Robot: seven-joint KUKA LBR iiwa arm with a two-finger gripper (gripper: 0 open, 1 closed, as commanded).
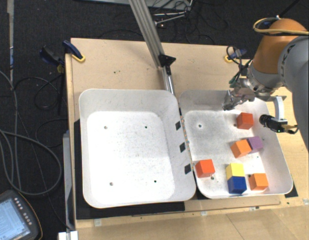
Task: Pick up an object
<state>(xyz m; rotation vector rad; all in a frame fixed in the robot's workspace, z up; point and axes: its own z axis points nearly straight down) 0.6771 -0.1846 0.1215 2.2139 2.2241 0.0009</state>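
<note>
Hovering over the right bin (274, 149), your gripper (230, 102) carries nothing; finger state unclear, all 7 blocks unpicked.

Tan wooden bench (119, 64), two white bins (127, 96) side by side

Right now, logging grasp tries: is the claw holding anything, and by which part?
Nothing is held. The claw hangs over the right bin's far edge, apart from the blocks.
</note>
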